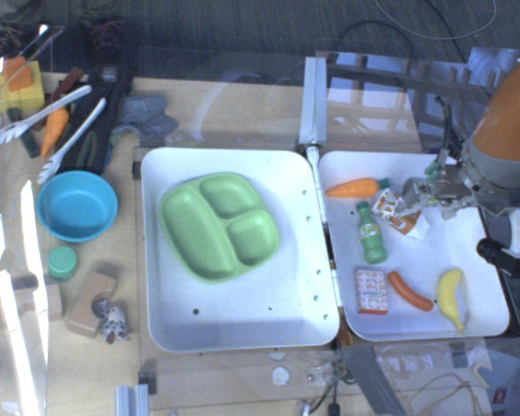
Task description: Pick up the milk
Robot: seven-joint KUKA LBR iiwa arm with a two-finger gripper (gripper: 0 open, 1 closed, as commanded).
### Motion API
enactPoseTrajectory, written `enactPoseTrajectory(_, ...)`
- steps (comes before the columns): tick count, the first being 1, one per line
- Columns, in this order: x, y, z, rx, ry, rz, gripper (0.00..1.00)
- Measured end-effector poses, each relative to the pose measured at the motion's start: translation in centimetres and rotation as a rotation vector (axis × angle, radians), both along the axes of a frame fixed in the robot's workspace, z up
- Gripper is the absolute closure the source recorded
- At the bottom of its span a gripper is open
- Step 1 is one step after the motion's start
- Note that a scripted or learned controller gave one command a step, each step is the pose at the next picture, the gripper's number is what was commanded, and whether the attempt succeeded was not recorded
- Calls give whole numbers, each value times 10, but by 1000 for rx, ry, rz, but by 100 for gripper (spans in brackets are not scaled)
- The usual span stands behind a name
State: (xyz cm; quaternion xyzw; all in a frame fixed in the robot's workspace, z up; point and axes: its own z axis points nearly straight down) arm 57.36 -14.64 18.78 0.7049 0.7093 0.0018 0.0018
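The milk point(393, 210) is a small white and orange carton lying tilted in the right bin point(485, 315), just right of the carrot. My gripper point(422, 196) reaches in from the right and sits low against the carton's right end, touching or nearly touching it. The grey wrist and orange band rise behind it at the bin's right edge.
In the right bin also lie a carrot point(353, 188), a green bottle point(372, 233), a red patterned box point(372, 290), a sausage point(410, 291) and a banana point(451, 296). The left bin point(182, 323) holds a green divided plate point(219, 224). A blue bowl point(77, 204) and utensils lie on the bench at left.
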Motion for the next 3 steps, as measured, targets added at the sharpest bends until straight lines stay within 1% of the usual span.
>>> enactPoseTrajectory(1, 55, -10, -100, -2, -1, 271, 0)
enactPoseTrajectory(2, 57, -9, -88, -3, -6, 274, 100)
enactPoseTrajectory(3, 97, 47, -23, 0, -2, -183, 100)
